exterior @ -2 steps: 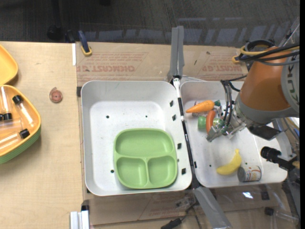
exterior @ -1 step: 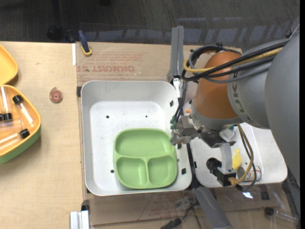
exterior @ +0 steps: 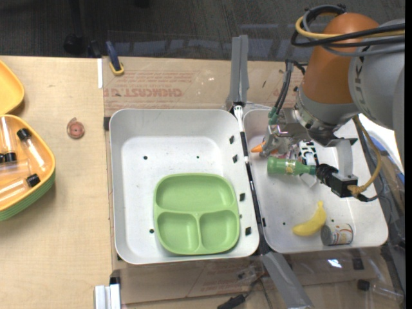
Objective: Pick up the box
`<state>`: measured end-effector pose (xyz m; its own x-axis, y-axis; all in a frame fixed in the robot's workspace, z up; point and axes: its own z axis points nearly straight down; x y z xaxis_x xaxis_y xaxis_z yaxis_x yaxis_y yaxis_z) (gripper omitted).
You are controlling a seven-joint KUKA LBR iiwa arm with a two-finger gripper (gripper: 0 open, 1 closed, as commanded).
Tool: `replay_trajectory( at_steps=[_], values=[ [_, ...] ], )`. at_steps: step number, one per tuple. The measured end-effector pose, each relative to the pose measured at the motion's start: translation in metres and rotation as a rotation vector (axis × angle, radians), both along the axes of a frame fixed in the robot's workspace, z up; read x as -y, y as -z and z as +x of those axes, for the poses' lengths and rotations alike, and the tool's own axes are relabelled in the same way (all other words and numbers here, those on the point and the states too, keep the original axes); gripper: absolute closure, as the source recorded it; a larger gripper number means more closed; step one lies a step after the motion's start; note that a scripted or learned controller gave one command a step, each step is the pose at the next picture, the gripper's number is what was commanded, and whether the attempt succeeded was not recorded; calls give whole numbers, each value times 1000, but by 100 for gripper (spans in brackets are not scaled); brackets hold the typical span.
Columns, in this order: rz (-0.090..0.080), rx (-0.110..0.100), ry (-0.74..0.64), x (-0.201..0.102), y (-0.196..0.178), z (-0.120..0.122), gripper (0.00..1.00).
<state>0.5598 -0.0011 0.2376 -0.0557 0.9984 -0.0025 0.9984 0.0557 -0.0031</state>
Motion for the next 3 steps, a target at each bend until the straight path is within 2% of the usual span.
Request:
replay_trajectory(
  at_steps=[1,2,3],
  values=[
    [1,-2,43,-26,48,-62,100],
    [0,-1,156,35,47,-44,100],
    [0,-2,384,-21,47,-83,100]
  ],
)
